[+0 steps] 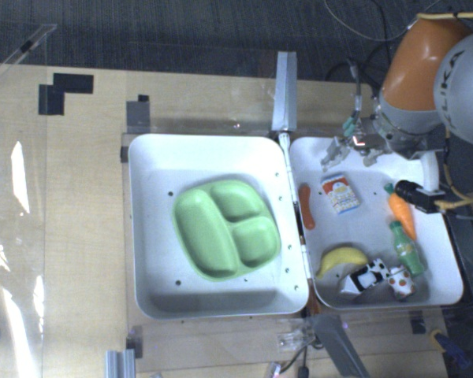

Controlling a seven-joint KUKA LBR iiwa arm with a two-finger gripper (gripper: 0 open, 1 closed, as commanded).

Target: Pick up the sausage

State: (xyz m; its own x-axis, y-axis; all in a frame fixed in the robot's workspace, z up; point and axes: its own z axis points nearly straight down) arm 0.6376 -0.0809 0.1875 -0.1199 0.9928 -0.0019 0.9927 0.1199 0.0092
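Observation:
The sausage, thin and reddish-orange, lies lengthwise along the left wall of the right bin. My gripper hovers over the bin's far edge, up and to the right of the sausage and well apart from it. Its fingers stand open with nothing between them.
The right bin also holds a small white carton, a carrot, a green bottle, a banana, a black-and-white cow toy and a small red-and-white toy. A green divided plate sits in the left bin.

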